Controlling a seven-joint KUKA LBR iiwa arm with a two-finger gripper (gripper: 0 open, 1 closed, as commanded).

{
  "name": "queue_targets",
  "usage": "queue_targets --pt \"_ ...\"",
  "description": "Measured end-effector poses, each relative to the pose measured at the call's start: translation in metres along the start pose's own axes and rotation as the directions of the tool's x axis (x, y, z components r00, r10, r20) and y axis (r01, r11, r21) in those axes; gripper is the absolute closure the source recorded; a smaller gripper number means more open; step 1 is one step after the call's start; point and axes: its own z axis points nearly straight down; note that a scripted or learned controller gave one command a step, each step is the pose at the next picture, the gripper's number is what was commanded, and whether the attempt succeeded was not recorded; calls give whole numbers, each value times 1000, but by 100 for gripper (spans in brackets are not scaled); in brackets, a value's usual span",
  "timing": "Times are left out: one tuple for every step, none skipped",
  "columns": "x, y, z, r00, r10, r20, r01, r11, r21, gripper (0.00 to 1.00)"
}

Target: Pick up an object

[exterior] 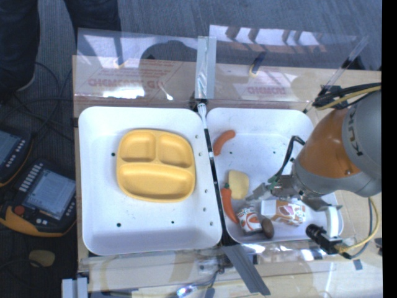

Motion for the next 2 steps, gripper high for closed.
queue_targets --pt "-23 0 0 1000 -1 -2 1 1000 1 0" --pt "-22 1 -9 1000 -2 -2 2 1000 -1 100"
